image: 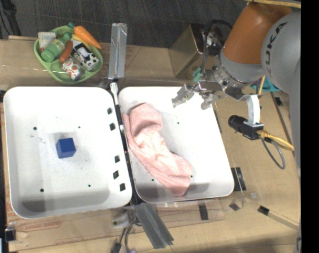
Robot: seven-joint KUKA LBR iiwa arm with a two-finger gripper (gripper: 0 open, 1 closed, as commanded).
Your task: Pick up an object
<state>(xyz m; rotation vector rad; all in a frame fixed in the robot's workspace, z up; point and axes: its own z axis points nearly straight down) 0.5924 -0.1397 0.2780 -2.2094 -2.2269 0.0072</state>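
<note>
A crumpled pink cloth (155,147) lies along the left side of the right bin (206,141), from near its back left down to the front. A small blue cube (66,147) sits in the middle of the left bin (22,125). My gripper (194,98) hangs over the back edge of the right bin, up and to the right of the cloth and apart from it. Its two fingers are spread open with nothing between them.
A green bowl (48,67) with toy food, among it an orange carrot (85,35), stands behind the left bin. A grey metal divider bar (117,49) runs back between the bins. The grey and orange arm (264,36) fills the upper right.
</note>
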